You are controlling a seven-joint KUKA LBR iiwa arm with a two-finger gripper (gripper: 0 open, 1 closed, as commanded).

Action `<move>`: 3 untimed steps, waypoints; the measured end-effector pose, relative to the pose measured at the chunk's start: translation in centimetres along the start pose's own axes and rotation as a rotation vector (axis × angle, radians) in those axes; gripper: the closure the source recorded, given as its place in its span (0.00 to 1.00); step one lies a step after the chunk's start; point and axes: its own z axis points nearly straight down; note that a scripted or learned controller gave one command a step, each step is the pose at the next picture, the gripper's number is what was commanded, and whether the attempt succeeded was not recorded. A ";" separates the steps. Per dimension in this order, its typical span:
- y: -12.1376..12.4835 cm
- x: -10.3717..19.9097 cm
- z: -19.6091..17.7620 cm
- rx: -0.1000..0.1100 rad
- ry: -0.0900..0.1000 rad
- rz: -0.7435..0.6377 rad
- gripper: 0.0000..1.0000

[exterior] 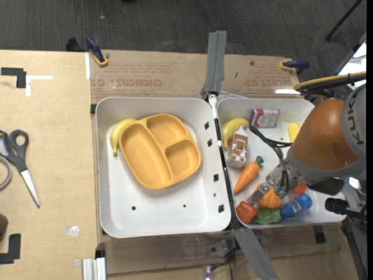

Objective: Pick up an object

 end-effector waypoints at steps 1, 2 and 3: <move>0.0 0.0 0.0 0.000 0.001 0.013 0.00; -0.3 -0.1 0.1 0.002 0.006 0.065 0.00; -0.3 -0.1 0.1 0.002 0.005 0.064 0.00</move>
